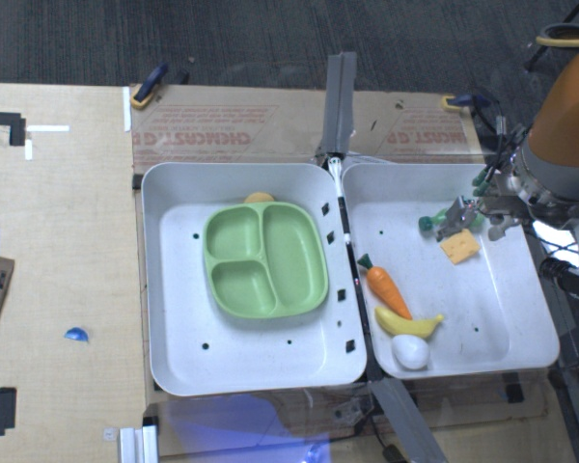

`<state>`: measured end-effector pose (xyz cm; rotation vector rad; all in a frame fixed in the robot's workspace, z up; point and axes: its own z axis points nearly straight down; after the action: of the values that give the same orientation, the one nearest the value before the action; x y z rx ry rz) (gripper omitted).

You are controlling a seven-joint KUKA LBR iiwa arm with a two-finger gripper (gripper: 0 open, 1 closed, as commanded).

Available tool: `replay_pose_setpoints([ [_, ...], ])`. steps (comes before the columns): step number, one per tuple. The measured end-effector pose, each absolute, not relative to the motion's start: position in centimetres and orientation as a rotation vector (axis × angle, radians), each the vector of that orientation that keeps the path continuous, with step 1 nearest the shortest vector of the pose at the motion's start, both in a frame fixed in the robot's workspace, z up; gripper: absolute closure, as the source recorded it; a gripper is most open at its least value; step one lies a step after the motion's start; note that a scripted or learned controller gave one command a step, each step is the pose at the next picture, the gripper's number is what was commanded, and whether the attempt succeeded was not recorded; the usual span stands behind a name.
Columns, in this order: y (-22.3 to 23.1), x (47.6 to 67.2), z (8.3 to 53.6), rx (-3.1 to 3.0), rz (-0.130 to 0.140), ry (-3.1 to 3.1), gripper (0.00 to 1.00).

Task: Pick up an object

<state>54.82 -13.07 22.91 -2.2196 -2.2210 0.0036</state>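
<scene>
green tray [266,258] | orange carrot [387,290] | yellow banana [408,324] | white egg [410,352]

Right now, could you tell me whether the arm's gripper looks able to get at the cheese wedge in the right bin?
Probably yes: the gripper hangs just above the cheese wedge, which lies apart from the carrot and banana.

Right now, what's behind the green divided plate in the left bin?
Behind the green divided plate, at its far rim, a small yellow-orange object peeks out on the left bin floor. The plate covers most of it, so I cannot tell what it is.
</scene>
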Motion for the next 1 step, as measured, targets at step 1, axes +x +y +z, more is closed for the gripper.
replay_pose_setpoints([
  [1, -15.50, 61.75, 10.46, -2.257, 0.001, -2.188, 0.00],
])
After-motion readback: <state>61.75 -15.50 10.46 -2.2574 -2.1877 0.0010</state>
